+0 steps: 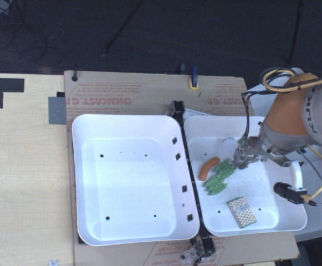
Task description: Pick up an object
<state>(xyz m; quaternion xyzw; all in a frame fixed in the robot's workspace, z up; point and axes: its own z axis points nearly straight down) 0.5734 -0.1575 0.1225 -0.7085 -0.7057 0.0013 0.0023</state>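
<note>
Two shallow white bins sit side by side on a cardboard sheet on the tabletop [22, 165], and we look down on them at a slant. We see the left bin [86, 132] with only small dark dots on its floor. The right bin [291, 220] holds three things: an orange sausage-shaped toy [208, 168] near its left wall, a green leafy toy [219, 178] touching the sausage's right side, and a small patterned packet [241, 211] lying apart nearer the front edge. The grey arm with its orange band [287, 112] reaches in from the right. Its hand [244, 158] hangs low, just beside the green toy's upper right end; we cannot tell how it stands.
</note>
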